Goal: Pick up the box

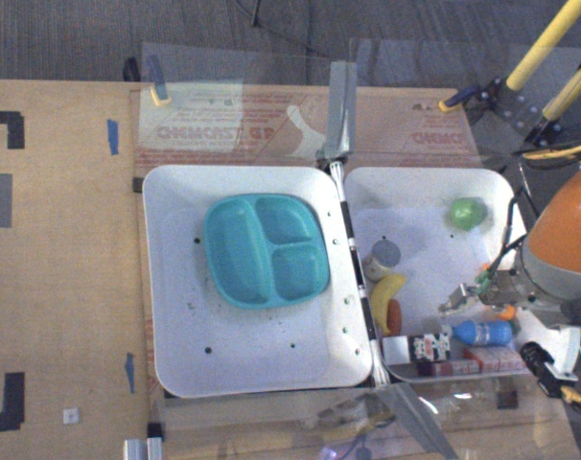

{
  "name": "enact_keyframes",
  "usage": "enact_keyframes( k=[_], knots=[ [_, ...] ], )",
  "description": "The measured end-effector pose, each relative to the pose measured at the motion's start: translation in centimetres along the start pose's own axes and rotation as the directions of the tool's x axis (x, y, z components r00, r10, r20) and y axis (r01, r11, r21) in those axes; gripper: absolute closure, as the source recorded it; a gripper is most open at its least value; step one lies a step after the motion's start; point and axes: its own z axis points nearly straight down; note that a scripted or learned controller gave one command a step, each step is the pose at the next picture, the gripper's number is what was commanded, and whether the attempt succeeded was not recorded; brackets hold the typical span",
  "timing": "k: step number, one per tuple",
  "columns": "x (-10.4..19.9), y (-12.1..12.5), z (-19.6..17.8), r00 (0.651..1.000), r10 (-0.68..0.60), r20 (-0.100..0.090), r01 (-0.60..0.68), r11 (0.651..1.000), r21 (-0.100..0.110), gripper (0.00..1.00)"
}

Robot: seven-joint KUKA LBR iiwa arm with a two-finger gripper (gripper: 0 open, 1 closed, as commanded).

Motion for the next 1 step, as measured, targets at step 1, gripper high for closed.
enact_keyframes(
  k=[1],
  knots=[
    [3.02,5.92,1.23,0.998,0.068,0.005,-0.068,0.998,0.004,0.0]
  ],
)
